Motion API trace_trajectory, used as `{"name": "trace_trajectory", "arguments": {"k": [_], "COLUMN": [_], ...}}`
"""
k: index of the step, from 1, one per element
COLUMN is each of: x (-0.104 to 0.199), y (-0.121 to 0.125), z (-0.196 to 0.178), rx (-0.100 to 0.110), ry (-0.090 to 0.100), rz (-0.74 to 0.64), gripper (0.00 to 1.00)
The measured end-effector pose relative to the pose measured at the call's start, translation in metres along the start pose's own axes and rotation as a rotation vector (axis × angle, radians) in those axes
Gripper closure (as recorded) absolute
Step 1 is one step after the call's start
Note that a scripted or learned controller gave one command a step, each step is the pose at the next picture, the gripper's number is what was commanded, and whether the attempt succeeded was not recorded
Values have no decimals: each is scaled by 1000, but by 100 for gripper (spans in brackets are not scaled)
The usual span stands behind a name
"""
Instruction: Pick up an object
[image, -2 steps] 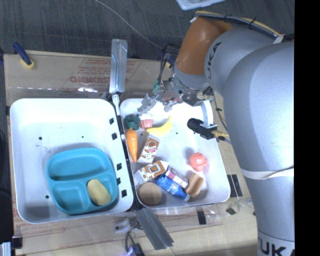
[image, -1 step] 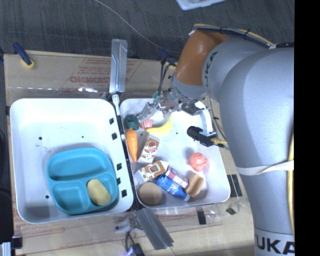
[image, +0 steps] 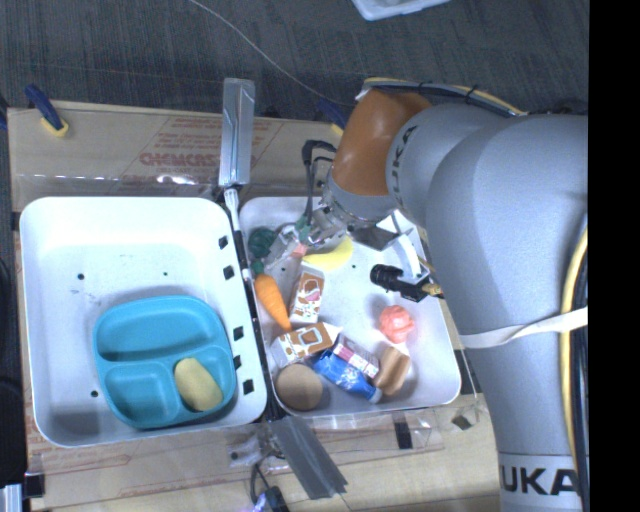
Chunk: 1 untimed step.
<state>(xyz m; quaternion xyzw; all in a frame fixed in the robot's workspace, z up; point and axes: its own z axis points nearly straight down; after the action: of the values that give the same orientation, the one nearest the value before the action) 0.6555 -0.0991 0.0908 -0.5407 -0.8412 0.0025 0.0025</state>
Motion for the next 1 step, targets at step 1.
{"name": "trace_trajectory", "arguments": {"k": [1], "x": [0], "y": [-1], "z": [-9], "rx": [5], "ry": [1], "rz": [-2], "gripper": [100]}}
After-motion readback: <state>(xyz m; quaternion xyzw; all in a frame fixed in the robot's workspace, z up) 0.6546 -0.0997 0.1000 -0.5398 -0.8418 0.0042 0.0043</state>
